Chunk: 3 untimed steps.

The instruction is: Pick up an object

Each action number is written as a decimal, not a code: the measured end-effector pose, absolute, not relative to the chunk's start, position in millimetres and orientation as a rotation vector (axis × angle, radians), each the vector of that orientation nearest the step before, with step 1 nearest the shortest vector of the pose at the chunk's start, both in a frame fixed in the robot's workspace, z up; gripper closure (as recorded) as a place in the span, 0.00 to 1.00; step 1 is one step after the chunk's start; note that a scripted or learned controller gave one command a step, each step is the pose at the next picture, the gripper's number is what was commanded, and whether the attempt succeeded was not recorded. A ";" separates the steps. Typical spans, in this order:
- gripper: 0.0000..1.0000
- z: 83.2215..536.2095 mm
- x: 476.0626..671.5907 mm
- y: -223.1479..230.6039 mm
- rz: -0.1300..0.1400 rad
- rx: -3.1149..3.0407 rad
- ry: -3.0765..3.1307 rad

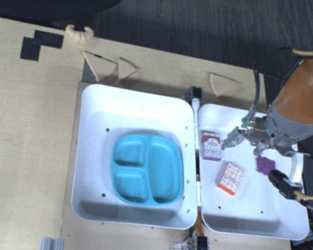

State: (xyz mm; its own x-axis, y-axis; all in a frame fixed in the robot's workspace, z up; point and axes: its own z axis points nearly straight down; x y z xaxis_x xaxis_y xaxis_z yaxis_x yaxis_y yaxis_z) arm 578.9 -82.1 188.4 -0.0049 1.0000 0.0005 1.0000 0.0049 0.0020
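- The gripper (253,139) hovers over the far part of the right bin (281,227); open or closed, I cannot tell
- A purple piece (265,164) lies just near of it, the closest candidate
- A small red packet (211,146) sits left, an orange-and-white box (230,178) nearer
- Centre over one item before descending, clear of the bin wall
- The blue divided tray (147,169) fills the left bin (93,141)

A single fixed camera looks down at a slant from above the pale wooden bench (19,147), taking in both shallow white plastic bins (93,141) side by side from a moderate height. Dark carpet (219,20) fills the far edge of the frame, while the grey-and-orange robot arm (309,95) enters from the right.
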 end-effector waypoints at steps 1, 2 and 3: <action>0.00 93.6 587.9 -102.4 0.011 2.213 2.220; 1.00 105.9 590.6 -100.6 0.022 2.210 2.219; 0.00 105.1 589.9 -100.6 0.020 2.211 2.221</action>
